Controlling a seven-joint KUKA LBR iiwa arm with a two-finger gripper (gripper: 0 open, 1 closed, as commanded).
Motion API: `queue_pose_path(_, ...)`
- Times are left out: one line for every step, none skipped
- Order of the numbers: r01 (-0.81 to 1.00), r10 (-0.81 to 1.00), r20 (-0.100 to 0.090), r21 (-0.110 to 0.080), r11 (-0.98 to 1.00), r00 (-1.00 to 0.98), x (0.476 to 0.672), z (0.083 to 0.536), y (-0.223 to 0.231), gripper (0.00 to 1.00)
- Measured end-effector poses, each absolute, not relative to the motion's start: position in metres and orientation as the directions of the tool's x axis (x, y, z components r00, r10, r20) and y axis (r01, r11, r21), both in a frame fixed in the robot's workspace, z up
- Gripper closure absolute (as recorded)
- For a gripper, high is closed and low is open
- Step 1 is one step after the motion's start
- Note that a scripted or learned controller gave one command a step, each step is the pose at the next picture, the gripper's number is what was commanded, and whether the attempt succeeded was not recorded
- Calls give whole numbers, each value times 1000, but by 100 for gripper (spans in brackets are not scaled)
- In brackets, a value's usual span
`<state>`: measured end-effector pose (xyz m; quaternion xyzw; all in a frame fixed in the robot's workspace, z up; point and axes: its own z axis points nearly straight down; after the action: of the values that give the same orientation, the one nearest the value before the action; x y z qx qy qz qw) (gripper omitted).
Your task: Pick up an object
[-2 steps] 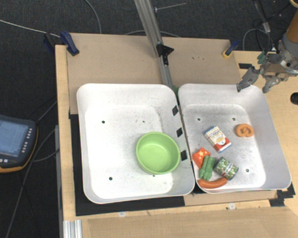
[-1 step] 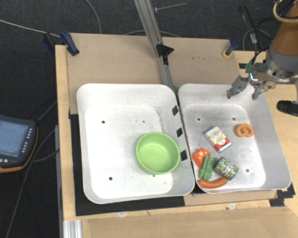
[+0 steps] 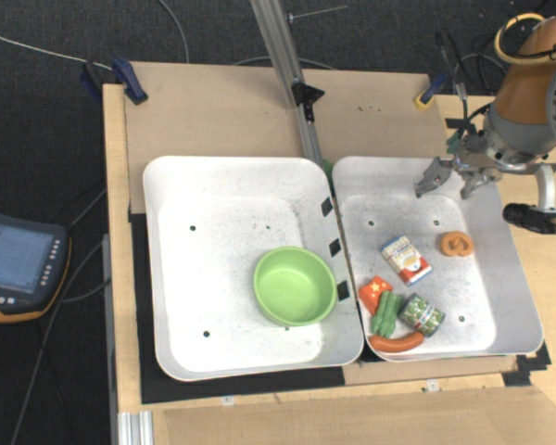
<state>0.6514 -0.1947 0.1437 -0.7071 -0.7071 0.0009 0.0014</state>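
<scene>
While arm's upper part cut off at frame edge, gripper (image 3: 452, 182) hangs w/ fingers spread wide, holding nothing; right bin (image 3: 500, 276): 6 items, left bin (image 3: 181, 248): 1 green bowl (image 3: 295, 286).

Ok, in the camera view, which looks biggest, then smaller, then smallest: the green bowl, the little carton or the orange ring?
1. Green bowl, by far the largest.
2. Little carton.
3. Orange ring, only slightly smaller than the carton, so that order is unsure.
</scene>
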Motion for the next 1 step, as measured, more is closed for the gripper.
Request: queue_pose_path(1000, 1000, -1, 3, 1, -1, 653, 157, -195, 100)
